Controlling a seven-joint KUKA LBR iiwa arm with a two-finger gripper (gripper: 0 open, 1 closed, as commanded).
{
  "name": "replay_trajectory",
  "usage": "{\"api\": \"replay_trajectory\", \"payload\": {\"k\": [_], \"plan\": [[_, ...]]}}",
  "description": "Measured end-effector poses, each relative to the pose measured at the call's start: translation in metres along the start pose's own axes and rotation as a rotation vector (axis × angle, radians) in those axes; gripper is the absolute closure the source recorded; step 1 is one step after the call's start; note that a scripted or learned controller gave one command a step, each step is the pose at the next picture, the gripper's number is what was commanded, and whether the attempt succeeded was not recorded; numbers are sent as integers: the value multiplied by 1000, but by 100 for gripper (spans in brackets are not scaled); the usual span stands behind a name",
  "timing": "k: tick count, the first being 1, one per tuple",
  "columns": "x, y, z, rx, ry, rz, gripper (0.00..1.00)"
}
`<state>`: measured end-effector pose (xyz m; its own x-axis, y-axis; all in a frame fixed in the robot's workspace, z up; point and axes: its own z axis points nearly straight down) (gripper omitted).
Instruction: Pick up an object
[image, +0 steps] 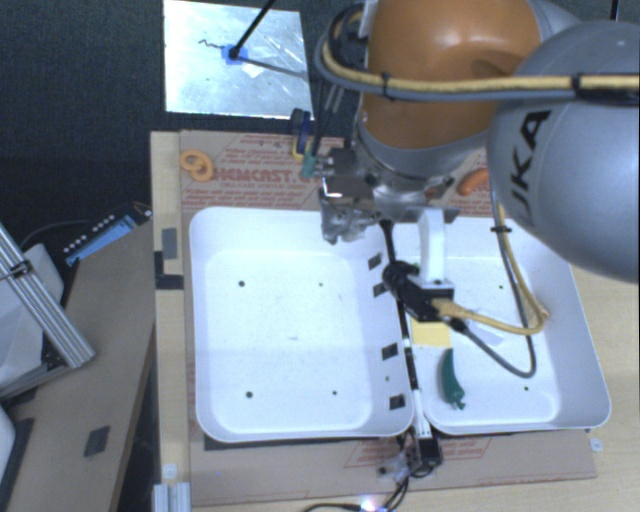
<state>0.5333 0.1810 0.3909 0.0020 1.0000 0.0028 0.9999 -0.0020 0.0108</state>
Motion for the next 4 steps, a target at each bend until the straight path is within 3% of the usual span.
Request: {"api": "replay_trajectory", "payload": {"k": [1, 2, 3, 4], "plan": [[56, -6, 124, 21, -5, -10, 100], [53, 7, 15, 0, 2, -7, 100], [54, -25, -103, -3, 6, -9, 100], [54, -28, -97, 10, -2, -8, 100]]}}
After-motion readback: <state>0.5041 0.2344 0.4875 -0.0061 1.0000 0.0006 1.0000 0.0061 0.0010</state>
